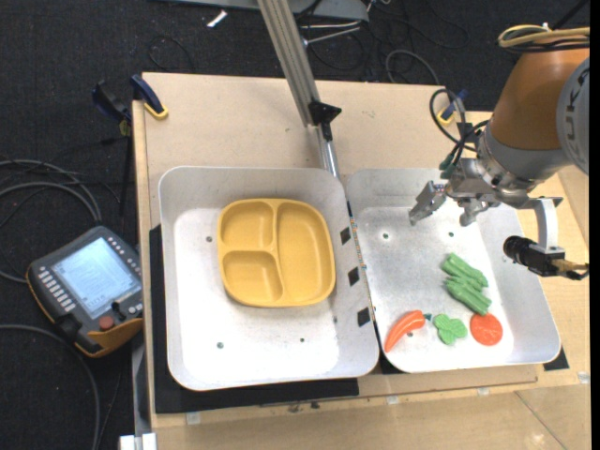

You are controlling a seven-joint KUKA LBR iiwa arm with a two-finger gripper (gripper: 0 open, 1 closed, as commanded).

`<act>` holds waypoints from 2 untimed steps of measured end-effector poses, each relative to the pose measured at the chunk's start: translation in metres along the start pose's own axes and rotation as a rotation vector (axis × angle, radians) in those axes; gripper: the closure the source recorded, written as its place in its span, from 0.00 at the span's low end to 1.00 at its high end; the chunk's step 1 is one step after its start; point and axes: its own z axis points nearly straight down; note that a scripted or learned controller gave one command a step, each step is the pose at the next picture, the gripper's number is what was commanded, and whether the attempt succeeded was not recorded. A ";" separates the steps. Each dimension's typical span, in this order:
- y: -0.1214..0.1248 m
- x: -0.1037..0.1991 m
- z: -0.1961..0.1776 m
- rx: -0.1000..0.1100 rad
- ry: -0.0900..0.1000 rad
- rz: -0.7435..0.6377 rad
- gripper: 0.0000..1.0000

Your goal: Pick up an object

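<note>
High slanted view over both bins [187, 251]

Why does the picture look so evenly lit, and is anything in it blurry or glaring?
In the camera view the light is soft and comes from overhead: the yellow tray and the toy vegetables cast only faint shadows. The white bins look bright but not blown out. The gripper looks slightly soft, the floor dark.
</note>
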 end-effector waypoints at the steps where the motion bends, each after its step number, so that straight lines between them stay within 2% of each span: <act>1: 0.000 0.000 0.000 -0.001 0.000 0.001 0.00; 2: 0.001 -0.010 0.054 0.004 -0.001 0.003 0.00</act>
